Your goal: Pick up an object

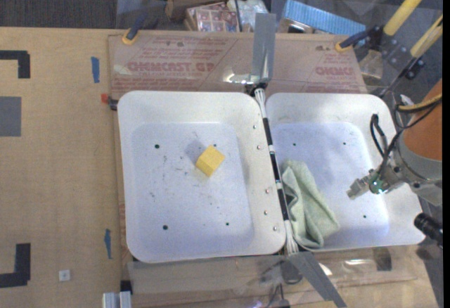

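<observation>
We see the arm [425, 148] entering from the right edge, its orange band and grey wrist hanging over the right side of the right bin [330, 141], with black cables looping beside it. The gripper [362, 187] points leftward and down toward the bin floor, a small greenish light glowing just behind its tip. Whether its tip is apart or together we cannot tell, since it is small and blurred at this angle; we see nothing caught in it, and it seems to hover over bare white floor. To its left, in the same bin, a pale green cloth [307, 204] lies crumpled against the bin's left wall, reaching down toward the near corner; it sits near the gripper but apart from it. In the left bin [140, 159] a yellow block [209, 160] rests a little above the middle of the floor, alone, well apart from the gripper and separated from it by the ridge where the two bins meet. Both bins sit on a brown cardboard sheet [183, 64] with red lettering, on the tan bench [56, 180], which carries black marks and bits of blue tape along its left side. Beyond the far edge we see clutter: boxes, a blue pad and yellow tubes at the upper right.
</observation>
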